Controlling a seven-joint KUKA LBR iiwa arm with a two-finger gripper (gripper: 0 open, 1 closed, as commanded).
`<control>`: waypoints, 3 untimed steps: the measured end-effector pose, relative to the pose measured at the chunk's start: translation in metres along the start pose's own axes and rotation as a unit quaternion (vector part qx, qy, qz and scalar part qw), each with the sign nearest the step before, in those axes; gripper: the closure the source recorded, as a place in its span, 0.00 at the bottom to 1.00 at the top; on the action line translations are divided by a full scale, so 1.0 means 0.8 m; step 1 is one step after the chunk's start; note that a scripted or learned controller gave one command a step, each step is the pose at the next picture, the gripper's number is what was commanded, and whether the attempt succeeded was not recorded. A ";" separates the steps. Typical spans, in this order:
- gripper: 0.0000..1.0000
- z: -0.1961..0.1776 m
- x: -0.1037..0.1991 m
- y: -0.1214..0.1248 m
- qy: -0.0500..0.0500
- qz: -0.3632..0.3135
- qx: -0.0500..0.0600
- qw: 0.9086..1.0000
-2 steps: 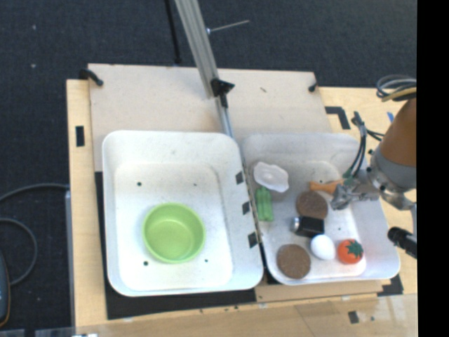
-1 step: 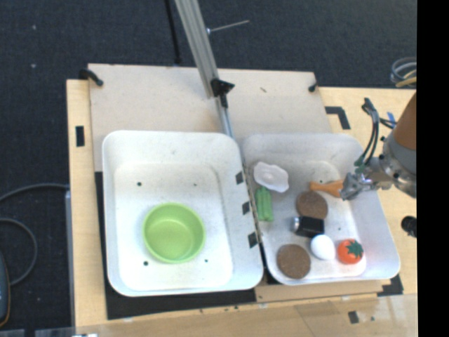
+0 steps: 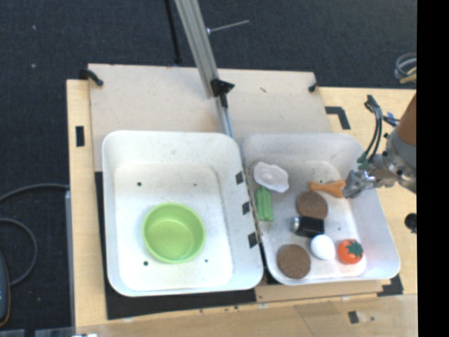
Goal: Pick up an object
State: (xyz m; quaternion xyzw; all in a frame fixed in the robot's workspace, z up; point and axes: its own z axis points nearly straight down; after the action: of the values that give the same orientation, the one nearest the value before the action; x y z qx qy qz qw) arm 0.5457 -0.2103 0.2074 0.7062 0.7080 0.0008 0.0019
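Observation:
The right bin (image 3: 295, 144) holds several small objects. An orange carrot-shaped piece (image 3: 326, 186) lies near its right wall. My gripper (image 3: 354, 182) hangs low over the bin's right side, right at the orange piece's right end. Below them are a brown disc (image 3: 311, 204), a black cylinder (image 3: 307, 225), a white ball (image 3: 323, 247), a red strawberry-like toy (image 3: 351, 251) and a second brown disc (image 3: 293, 260). A white crumpled object (image 3: 271, 176) and a green stick (image 3: 264, 204) lie along the bin's left wall.
The left bin (image 3: 119, 153) holds a green bowl (image 3: 173, 232) in its lower half. A metal pole (image 3: 200, 41) slants down from the top to the gap between the bins. Cables (image 3: 375, 128) hang by the arm at the right.

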 end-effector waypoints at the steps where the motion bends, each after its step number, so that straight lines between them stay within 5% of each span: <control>1: 1.00 -0.015 0.069 0.012 0.001 -0.003 -0.001 1.000; 3: 1.00 -0.025 0.202 0.035 0.001 -0.003 0.000 1.000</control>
State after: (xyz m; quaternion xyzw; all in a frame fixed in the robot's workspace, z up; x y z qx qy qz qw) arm 0.5732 -0.0483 0.2274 0.7043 0.7099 0.0017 0.0007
